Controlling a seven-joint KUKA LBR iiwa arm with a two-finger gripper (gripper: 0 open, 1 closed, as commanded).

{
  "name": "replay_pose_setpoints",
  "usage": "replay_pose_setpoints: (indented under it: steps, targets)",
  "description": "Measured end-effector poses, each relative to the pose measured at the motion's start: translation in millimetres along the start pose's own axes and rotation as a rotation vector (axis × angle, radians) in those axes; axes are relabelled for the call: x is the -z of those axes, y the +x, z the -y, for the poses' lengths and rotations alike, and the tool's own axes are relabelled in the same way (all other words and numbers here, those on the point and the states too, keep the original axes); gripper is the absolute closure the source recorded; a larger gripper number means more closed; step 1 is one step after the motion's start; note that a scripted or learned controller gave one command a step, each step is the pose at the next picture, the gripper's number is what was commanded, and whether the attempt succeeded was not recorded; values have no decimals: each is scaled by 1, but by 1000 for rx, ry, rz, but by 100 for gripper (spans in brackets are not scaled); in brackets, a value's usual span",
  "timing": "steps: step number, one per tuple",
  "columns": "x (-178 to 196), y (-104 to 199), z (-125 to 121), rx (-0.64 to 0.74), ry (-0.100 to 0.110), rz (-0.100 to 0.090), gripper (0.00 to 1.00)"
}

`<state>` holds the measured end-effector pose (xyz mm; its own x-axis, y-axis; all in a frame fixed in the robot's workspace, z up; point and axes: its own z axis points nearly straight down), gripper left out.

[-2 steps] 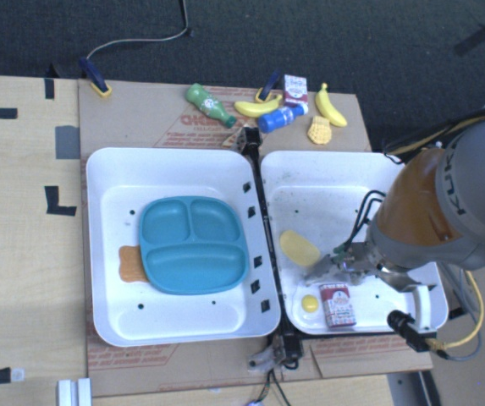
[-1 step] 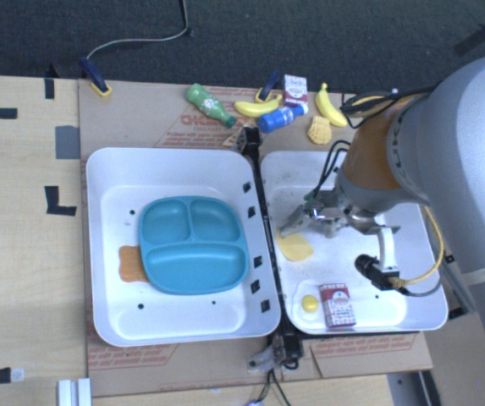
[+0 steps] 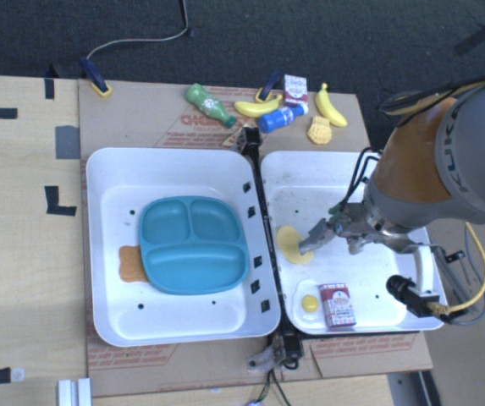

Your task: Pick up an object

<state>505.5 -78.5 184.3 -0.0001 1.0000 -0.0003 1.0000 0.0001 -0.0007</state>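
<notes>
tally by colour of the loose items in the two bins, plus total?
Blue: 1, divided plate in the left bin
Orange: 1, flat piece tucked under that plate's left edge
Yellow: 2, disc at the gripper, small round piece, both in the right bin
Red: 1, small box
Total: 5

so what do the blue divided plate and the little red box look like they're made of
The blue divided plate looks like moulded plastic: one even teal colour, rounded compartment ridges, a soft semi-matte sheen. The little red box looks like printed cardboard: flat faces, sharp corners, a red label with pale print too small to read. Both are guesses from surface look alone.
</notes>
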Motion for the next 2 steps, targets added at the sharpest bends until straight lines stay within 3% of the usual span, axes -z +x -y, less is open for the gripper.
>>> replay_pose_setpoints:
  steps: [1, 2]
  targets:
    - [-97, -35, 22, -1, 1, -1, 0]
    - [-98, -35, 22, -2, -1, 0, 0]
